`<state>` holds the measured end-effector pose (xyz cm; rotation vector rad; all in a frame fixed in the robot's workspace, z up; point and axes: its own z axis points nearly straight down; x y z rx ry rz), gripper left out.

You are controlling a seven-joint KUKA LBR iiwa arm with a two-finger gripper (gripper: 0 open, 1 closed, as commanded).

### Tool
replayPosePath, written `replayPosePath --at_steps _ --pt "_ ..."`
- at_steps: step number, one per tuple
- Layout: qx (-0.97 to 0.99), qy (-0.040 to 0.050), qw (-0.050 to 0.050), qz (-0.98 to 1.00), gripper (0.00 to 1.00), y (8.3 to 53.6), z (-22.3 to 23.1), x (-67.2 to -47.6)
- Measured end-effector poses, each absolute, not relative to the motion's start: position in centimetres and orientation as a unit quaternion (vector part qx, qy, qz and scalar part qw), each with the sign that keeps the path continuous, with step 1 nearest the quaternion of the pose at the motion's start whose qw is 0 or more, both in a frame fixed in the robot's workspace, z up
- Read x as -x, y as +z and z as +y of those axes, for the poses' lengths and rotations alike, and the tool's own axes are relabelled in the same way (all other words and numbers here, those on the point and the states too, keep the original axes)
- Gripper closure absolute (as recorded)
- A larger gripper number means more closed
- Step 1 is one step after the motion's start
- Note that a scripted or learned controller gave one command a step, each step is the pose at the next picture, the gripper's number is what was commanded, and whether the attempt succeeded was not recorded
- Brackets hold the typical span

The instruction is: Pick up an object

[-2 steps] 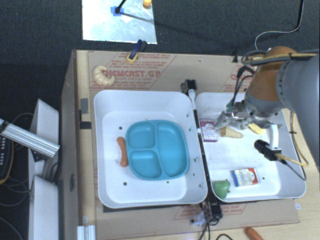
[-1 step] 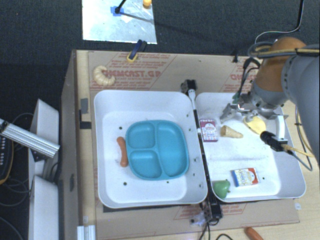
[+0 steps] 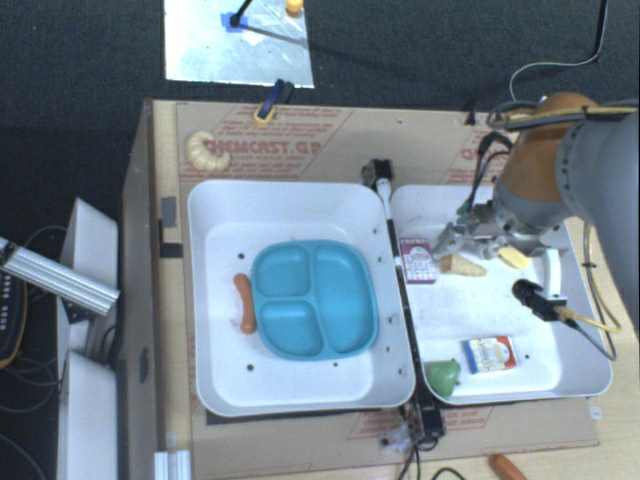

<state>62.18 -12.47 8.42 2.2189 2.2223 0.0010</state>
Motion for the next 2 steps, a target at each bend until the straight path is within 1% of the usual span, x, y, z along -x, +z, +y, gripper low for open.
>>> replayPosePath --at_steps 1,2 --pt "-0.707 0.0001 0.0 0.707 0.0 8.4 -12.4 -61.8" --pt "-0.707 0.0006 0.001 0.708 0.0 8.5 -13.5 -62.4"
